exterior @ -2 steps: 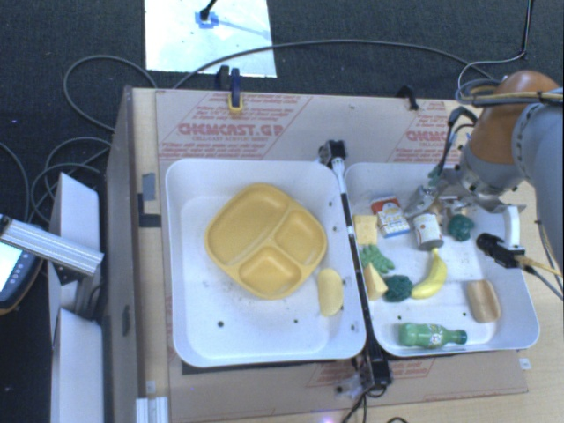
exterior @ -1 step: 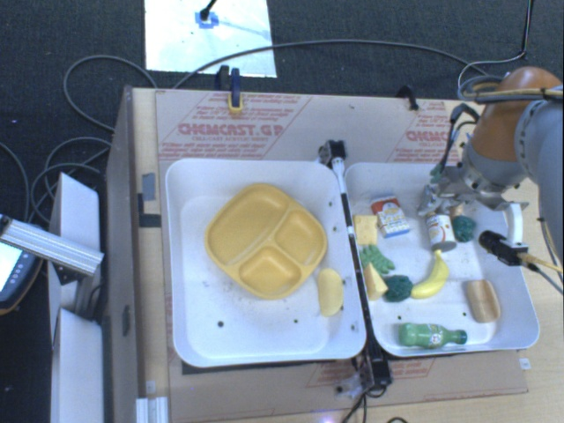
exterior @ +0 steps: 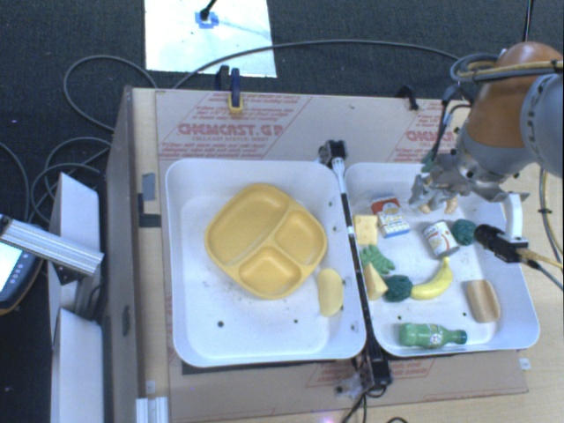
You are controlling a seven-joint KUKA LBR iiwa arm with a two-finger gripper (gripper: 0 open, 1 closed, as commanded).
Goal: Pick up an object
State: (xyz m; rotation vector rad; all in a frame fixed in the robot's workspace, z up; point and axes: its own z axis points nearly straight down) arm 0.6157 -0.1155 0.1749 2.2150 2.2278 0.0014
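Here the gripper (exterior: 438, 203) hangs over the far part of the right bin (exterior: 525, 324), its fingers apart and, as far as I can see, holding nothing. The small can (exterior: 437, 238) lies just below it, near the banana (exterior: 434, 283).

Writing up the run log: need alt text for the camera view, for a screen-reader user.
A grey and orange arm's gripper hovers over the back of the right bin, which holds small toy foods including a banana, a green bottle and a can. The left bin holds a yellow divided tray and a pale yellow piece beside it.
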